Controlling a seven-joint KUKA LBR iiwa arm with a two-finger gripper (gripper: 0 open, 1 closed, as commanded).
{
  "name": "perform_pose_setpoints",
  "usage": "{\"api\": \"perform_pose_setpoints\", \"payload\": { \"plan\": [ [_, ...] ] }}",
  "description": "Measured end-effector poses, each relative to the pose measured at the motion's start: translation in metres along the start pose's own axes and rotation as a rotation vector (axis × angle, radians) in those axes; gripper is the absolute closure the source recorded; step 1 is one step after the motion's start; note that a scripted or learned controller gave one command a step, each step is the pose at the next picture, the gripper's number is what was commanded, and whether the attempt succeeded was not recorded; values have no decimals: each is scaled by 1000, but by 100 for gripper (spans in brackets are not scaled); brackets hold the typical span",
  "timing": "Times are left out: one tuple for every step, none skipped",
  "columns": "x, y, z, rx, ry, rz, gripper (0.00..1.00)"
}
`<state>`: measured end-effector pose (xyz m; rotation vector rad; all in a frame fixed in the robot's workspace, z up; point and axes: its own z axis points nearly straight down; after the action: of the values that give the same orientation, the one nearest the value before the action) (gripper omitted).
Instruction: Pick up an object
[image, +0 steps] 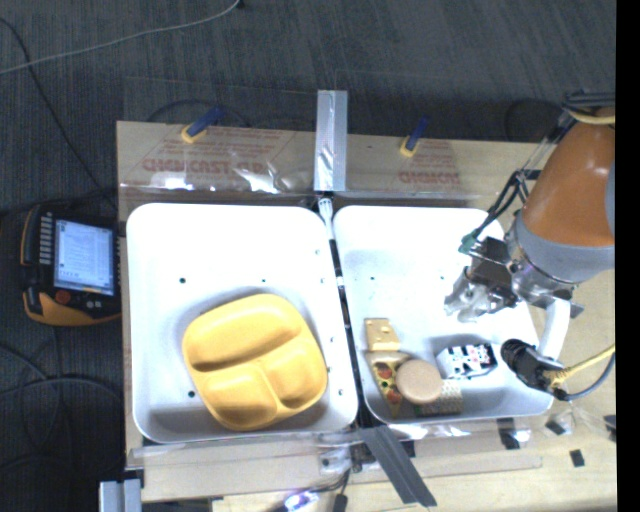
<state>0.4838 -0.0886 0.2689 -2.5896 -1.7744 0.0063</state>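
Smooth white bins (230, 225): glossy yellow divided tray (255, 360) left; fingers (468, 300) over right, state unclear.

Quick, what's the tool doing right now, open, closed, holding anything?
Tool: over the right bin, nothing seen in its grip; open or closed cannot be told from this view.
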Motion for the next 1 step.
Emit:
{"api": "perform_pose_setpoints", "payload": {
  "plan": [
    [65,-25,41,0,0,-69,100]
  ]
}}
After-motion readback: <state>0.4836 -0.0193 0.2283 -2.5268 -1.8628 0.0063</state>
